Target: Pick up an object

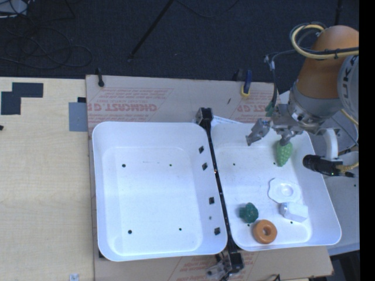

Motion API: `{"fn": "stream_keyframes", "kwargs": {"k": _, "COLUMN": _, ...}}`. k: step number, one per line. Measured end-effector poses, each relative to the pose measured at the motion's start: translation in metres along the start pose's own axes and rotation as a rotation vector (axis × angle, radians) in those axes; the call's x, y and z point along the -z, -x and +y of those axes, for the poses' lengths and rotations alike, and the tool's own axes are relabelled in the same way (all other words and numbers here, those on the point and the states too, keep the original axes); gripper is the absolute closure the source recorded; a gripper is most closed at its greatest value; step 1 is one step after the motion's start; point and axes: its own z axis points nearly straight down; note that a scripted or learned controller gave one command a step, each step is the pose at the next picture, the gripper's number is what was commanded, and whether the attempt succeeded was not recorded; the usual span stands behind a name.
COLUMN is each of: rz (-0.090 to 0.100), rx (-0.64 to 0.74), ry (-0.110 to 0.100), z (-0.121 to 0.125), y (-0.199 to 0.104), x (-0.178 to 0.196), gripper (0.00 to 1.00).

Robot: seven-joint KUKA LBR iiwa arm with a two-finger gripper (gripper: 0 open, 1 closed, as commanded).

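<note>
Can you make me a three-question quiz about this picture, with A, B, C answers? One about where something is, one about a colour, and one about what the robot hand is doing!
1. Where is the orange ring?
A. In the left bin
B. In the right bin
C. On the cardboard outside the bins

2. What colour is the bumpy object just under the gripper?
A. Light green
B. Red
C. Blue

3. What is the gripper doing?
A. Resting on the left bin's floor
B. Carrying the orange ring
C. Sitting above the far part of the right bin, by the light green object

Answers:
1. B, the ring lies near the right bin's front edge, beside a dark green lump.
2. A, it looks pale green against the white bin.
3. C, the gripper is over the right bin's far side, and the ring lies well away from it.
</note>
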Motion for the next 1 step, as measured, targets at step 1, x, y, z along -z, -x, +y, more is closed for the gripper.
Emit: {"fn": "stream_keyframes", "kwargs": {"k": 1, "rz": 0.002, "rx": -0.004, "ry": -0.016, "z": -0.0588, "y": 0.0281, "x": -0.1211, "gripper": 0.00}}
